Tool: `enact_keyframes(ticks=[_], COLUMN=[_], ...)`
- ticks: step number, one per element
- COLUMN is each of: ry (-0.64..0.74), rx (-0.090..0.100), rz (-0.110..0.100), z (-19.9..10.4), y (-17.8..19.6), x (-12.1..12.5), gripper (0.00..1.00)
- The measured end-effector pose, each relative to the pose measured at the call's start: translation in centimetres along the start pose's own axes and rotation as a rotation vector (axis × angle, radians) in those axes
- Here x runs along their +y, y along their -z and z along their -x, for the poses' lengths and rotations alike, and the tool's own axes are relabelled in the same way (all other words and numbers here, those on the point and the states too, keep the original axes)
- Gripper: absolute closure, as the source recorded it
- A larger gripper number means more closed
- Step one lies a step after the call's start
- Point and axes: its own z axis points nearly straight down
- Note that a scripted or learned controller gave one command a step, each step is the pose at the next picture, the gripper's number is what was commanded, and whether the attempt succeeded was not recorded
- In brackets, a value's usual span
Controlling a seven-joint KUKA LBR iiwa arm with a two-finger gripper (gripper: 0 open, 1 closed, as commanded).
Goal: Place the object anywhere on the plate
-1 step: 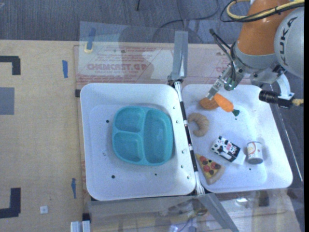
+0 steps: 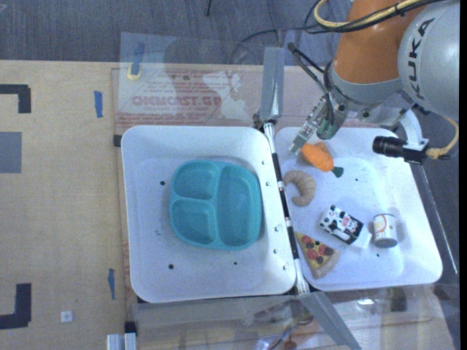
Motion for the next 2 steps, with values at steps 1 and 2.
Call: enact_keyframes(ticks=[1, 2], ry=[0.095, 0.106], rx=[0.001, 0.001], rz=[0.0, 0.0], z=[-6.2, -10.5], y=[2.3, -3.0], x=[1.8, 5.2], gripper=[1.0, 1.0])
